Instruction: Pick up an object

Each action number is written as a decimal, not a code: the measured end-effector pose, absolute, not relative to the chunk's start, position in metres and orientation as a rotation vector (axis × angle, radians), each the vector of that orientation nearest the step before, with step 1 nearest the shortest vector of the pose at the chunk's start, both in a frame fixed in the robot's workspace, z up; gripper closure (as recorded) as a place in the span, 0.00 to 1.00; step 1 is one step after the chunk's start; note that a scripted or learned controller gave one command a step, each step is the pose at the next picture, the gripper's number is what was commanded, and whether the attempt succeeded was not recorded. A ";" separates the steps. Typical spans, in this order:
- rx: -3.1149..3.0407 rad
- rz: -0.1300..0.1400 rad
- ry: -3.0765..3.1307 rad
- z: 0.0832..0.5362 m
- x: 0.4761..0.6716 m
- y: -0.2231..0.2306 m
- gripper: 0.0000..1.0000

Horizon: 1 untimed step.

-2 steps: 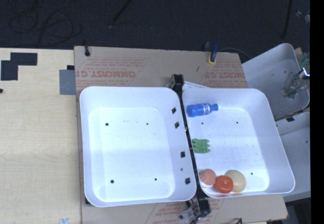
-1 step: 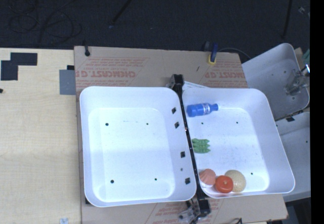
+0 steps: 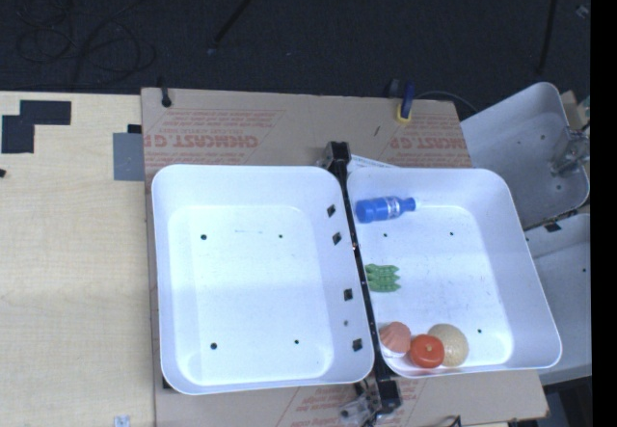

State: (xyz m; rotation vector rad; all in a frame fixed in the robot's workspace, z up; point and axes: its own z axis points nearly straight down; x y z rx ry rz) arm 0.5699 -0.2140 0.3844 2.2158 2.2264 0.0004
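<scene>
the arm (image 3: 528, 150) looks pale grey, rounded, dotted with dark specks.

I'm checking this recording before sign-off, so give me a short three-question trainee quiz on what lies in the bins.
1. True or false: the blue bottle lies on its side in the right bin.
2. Which thing lies nearest the divider between the bins, about midway down the right bin? A) green item B) red round item C) tan round item
3. Fill in: the red, tan and pink items cluster at the right bin's ____ edge.

Key: 1 true; 2 A; 3 near (bottom of the view), toward the divider.
</scene>
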 end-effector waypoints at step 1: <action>2.214 -0.001 2.228 0.386 0.570 -0.214 1.00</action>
